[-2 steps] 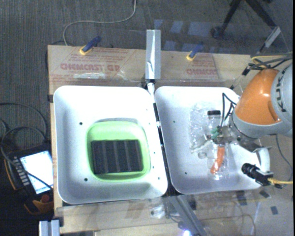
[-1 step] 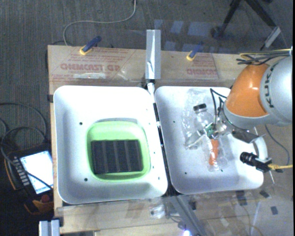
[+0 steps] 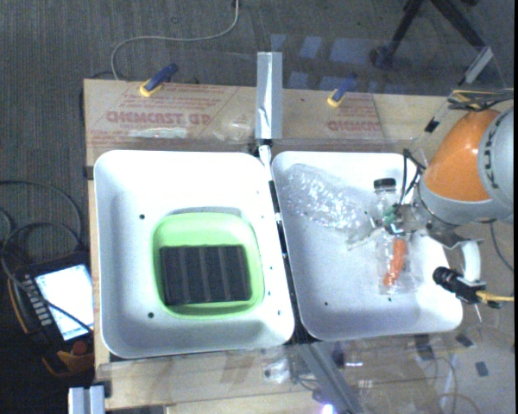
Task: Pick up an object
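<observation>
bins side by side on bench, arm (image 3: 475,166) reaching in from 3 o'clock. left bin (image 3: 121,231) holding green tray (image 3: 209,270) with dark slatted insert. right bin (image 3: 328,309) holding clear crumpled bottle (image 3: 324,198), lying with long axis from 10 o'clock to 4 o'clock, and clear packet (image 3: 395,264) with orange item inside, long axis roughly 12 to 6 o'clock. gripper (image 3: 395,222) low over right bin's 3 o'clock side, just at packet's top end and touching or nearly touching bottle's cap end; too small and cluttered to tell whether spread or closed, nothing plainly held. packet lying just toward 6 o'clock from gripper, bottle stretching away toward 10 o'clock. likely nearest target: packet, needing a short shift toward 6 o'clock and a grip across its narrow width. slippery clear film likely to slide or crumple.
</observation>
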{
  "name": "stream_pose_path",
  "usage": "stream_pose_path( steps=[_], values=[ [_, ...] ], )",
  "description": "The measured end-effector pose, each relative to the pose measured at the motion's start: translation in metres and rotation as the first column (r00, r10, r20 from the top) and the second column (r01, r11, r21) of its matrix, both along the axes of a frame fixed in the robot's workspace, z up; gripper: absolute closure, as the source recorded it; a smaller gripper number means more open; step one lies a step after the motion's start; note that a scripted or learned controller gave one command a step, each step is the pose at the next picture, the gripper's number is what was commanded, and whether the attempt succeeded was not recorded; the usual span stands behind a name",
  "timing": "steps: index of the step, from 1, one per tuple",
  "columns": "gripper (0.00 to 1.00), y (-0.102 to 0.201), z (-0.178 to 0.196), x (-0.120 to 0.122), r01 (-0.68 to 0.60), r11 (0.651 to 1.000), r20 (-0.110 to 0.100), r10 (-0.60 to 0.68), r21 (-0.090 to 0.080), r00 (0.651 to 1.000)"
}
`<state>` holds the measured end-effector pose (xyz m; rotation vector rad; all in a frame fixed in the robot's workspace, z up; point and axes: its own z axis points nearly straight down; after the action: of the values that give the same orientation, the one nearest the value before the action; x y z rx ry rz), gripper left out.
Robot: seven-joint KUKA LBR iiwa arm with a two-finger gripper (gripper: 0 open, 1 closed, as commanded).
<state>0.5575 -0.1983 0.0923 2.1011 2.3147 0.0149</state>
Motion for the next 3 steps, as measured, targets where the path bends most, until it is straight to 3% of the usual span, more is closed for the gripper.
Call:
stream_pose_path(
  steps=[1,2,3],
  values=[
    [0.00,-0.011,0.002,-0.004,-0.010,1.000,0.005,0.010,0.014,1.000],
    [0.00,-0.013,0.002,0.007,-0.032,0.999,-0.007,0.033,0.019,0.999],
    [1.00,-0.010,0.011,0.008,-0.036,0.999,-0.006,0.037,0.020,0.999]
  ],
)
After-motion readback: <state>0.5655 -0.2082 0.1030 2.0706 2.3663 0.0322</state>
